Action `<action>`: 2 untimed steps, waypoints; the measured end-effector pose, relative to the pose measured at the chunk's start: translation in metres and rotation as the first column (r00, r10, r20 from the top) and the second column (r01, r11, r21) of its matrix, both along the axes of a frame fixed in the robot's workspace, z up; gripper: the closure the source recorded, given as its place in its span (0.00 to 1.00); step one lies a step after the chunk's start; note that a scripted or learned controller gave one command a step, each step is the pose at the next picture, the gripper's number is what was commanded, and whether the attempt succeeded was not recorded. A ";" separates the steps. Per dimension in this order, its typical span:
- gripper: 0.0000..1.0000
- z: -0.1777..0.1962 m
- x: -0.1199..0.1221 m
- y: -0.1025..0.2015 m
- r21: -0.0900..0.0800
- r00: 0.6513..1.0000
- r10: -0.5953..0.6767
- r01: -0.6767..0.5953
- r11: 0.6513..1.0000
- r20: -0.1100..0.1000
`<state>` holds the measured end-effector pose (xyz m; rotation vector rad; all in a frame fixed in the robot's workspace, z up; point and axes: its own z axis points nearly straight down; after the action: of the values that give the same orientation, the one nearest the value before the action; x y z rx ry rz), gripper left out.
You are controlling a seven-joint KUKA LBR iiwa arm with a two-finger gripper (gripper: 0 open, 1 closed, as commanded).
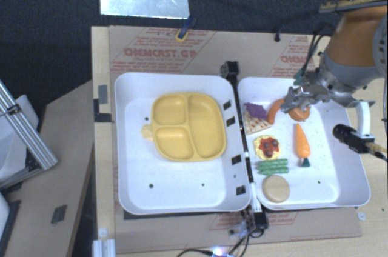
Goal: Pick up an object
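Hovering low over the far part of the right bin (348,192), the pincer (295,99) sits right above a small cluster of play food, and whether it is apart or together I cannot tell from this slant, because the wrist hides that. Just on its near-left side lies an orange sausage-like piece (275,110), its long axis running from the bin's far edge towards the divider at a tilt, and tucked under the wrist is a round orange piece (299,113) touching or nearly touching the tool. These two look like the likeliest targets. The purple piece (256,110) and the waffle (256,123) lie further left, by the divider. The carrot (302,142) lies nearer the front, pointing front to back, with the pizza slice (267,146), green beans (271,165) and cookie (276,188) towards the near-left corner. The yellow divided plate (185,126) rests in the left bin (130,189). Nothing visibly sits in the pincer, so the pick looks not yet made; a short drop looks like all it needs.
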<state>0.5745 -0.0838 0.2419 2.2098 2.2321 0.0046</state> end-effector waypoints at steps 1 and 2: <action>1.00 -0.016 0.004 0.056 0.000 1.000 -0.001 0.001 1.000 -0.002; 1.00 -0.012 0.025 0.112 0.001 1.000 0.000 0.000 1.000 0.001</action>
<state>0.5995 0.0281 0.2302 2.2091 2.2325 0.0064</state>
